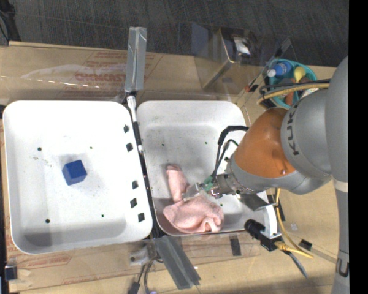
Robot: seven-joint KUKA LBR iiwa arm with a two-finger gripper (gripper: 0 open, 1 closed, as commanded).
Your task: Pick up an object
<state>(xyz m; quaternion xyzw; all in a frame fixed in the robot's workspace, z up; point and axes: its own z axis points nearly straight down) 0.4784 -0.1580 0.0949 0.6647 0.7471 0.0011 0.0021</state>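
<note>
Cardboard-covered surface (61, 72), right bin (190, 112): claw (199, 188), grip state unclear, meets pink cloth (193, 213), whose limp folds could slip free when lifted.

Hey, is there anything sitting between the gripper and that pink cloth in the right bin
Nothing visible does. The gripper is right at the pink cloth near the front of the right bin, reaching it from the right, with no other object between them. The blue cube lies apart in the left bin.
</note>
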